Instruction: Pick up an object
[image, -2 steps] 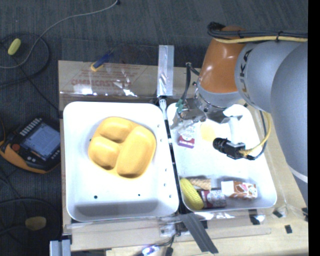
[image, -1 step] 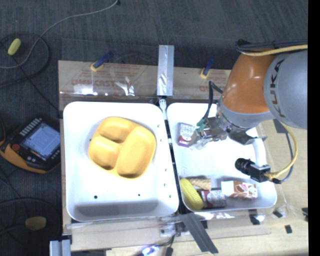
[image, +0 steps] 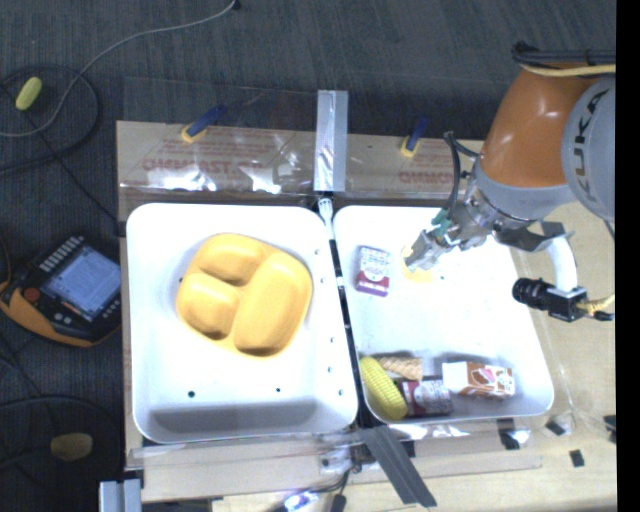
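Observation:
My gripper (image: 424, 250) hangs over the upper middle of the right bin (image: 500, 310), reaching in from the right. A small yellow item (image: 417, 271) shows just beneath its tip; whether they touch is unclear. A small white and purple packet (image: 373, 270) lies a little to the gripper's left. Along the right bin's front wall sit a yellow corn cob (image: 382, 388), a dark bottle (image: 430, 396), a white and red carton (image: 481, 380) and a tan wafer (image: 398, 365). A large yellow lumpy object (image: 243, 292) lies in the left bin (image: 160, 390).
A ridge (image: 340, 300) divides the two bins. A black cylinder (image: 545, 293) on the arm's side overhangs the right bin's right rim. A clear plastic sheet with clips (image: 250, 160) lies behind the bins. A handheld controller (image: 70, 290) rests on the floor at left.

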